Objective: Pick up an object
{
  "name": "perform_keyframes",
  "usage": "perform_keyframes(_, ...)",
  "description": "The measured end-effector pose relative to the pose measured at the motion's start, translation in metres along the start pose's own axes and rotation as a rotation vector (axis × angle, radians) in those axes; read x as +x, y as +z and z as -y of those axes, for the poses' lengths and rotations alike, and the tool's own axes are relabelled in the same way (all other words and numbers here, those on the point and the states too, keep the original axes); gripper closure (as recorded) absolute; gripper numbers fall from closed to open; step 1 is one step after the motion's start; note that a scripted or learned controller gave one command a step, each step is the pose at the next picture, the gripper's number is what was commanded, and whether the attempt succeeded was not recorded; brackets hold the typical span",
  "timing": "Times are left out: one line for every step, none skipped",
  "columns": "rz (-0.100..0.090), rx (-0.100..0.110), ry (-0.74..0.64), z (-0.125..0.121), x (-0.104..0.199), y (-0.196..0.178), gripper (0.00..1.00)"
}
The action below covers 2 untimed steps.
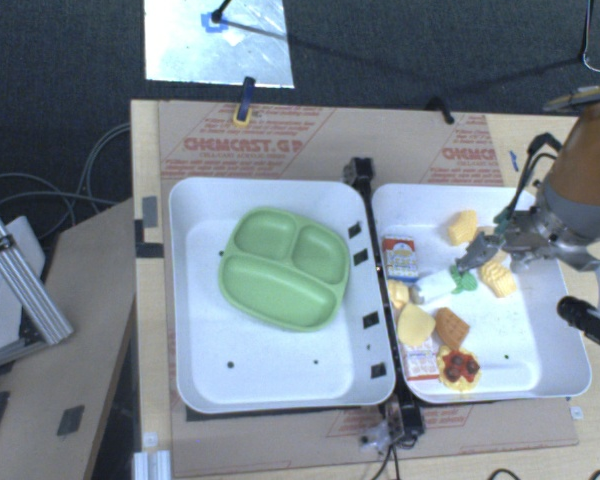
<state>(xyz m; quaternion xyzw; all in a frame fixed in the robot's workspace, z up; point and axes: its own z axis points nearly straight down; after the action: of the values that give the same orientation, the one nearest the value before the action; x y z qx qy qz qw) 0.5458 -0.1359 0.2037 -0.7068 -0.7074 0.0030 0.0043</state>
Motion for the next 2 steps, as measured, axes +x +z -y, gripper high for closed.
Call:
perform_keyframes(0.002, -0.012, -0.003, -0.003, 0.000, -0.006, 0.00)
perform_keyframes(0.001, -0.007, 0.000, 0.004, -0.004, 0.053, 0.00)
